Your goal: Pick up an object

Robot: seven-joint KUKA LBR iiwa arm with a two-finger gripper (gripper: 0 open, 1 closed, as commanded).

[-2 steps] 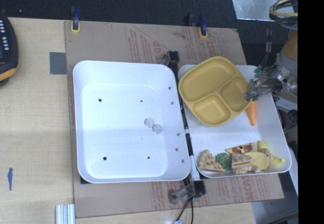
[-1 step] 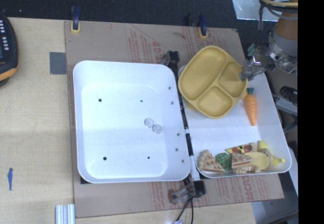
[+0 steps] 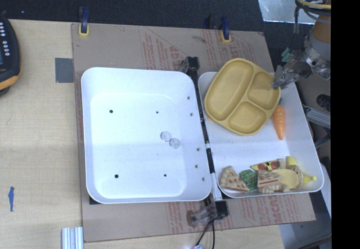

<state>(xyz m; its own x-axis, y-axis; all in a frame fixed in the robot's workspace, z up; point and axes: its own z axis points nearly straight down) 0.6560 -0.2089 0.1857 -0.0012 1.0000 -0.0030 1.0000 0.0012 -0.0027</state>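
Observation:
A yellow divided plate point(image 3: 242, 96) lies tilted in the far half of the right bin point(image 3: 253, 146). An orange toy carrot point(image 3: 279, 121) rests just right of the plate. Several toy food pieces point(image 3: 264, 176) are heaped along that bin's near edge, among them a sandwich slice, a green piece and a yellow banana-like piece. My gripper point(image 3: 280, 80) hangs at the plate's right rim, reaching in from the right, low and very near or touching the rim. Its tip is dark and small against the plate.
The left bin point(image 3: 90, 130) holds two small clear round bits point(image 3: 170, 139) near its middle. Blue clamps point(image 3: 84, 20) point(image 3: 225, 28) pin the cardboard at the back. A dark handset with an orange edge point(image 3: 8, 51) lies on the bench at far left.

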